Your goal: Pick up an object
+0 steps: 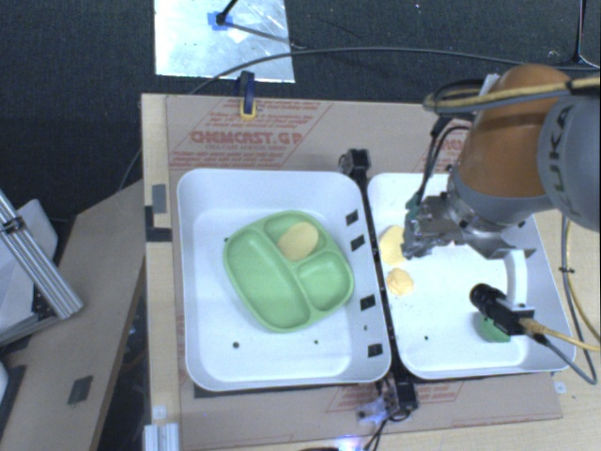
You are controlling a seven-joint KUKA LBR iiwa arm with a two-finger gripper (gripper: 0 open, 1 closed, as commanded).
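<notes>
Two yellow lumps in right bin point(441, 360), near its left wall: upper lump point(390, 243) just beside pincer point(414, 241), lower lump point(400, 281) a bit below. Pincer low over bin floor; cannot tell if open or shut, or if it has hold of anything. Arm point(512, 148) bends in from right. Green thing point(489, 327) near black part. Left bin point(202, 280) has green plate point(272, 285) with yellow lump point(300, 240).
</notes>
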